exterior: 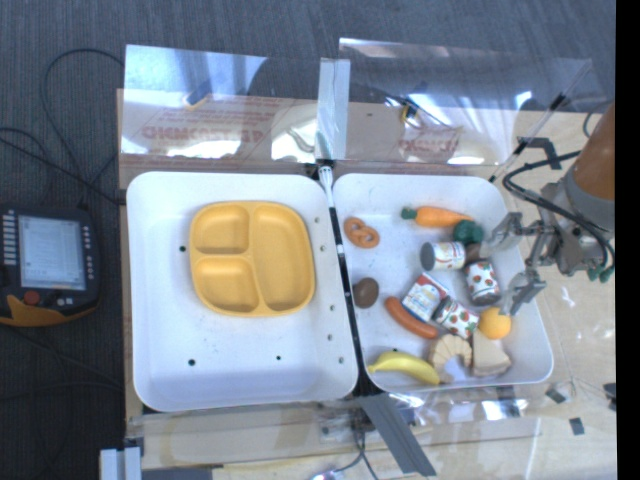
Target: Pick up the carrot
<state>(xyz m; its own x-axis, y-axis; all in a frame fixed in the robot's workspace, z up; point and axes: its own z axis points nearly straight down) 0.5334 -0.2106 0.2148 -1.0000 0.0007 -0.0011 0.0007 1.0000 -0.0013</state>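
The carrot (440, 217) is orange with a small green top and lies flat near the far side of the right bin (400, 190). My gripper (513, 262) hovers at that bin's right rim, to the right of the carrot and nearer the front. Its fingers are spread wide, one fingertip (503, 232) toward the back and the other toward the front, with nothing held between them. A small strawberry-print can (483, 281) sits just left of the gripper.
Around the carrot lie a dark green piece (467, 232), a silver can (443, 256), a pretzel (361, 232), a brown ball (366, 291), a sausage (410, 318), a banana (403, 368) and an orange (494, 323). The left bin (160, 348) holds a yellow divided plate (250, 258).
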